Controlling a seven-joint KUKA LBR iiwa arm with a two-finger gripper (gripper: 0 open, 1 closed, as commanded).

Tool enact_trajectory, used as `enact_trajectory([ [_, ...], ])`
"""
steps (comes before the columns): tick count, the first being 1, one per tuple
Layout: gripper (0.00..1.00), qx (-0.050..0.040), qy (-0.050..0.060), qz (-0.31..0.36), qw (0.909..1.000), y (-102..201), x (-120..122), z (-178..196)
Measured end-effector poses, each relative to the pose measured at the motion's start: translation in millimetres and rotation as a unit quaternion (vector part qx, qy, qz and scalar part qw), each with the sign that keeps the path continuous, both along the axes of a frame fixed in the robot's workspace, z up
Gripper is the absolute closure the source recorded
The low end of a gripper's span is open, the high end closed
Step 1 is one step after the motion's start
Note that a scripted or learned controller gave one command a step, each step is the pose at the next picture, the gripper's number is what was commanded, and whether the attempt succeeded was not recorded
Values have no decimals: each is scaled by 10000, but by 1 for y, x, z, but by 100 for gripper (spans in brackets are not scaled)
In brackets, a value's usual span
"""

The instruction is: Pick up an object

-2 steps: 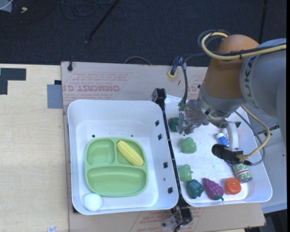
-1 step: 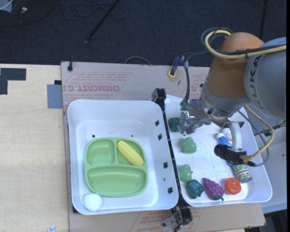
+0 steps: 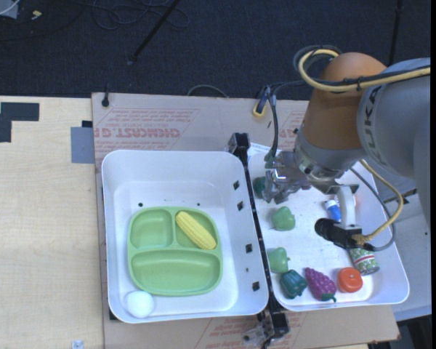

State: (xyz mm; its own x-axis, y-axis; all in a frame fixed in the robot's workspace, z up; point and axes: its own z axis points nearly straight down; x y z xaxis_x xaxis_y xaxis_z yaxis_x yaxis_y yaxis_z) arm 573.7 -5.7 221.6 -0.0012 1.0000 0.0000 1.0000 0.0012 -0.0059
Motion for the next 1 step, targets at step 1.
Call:
enact_trajectory([
  [1,100,-1,-2,-7,10000,-4,-7,-3],
])
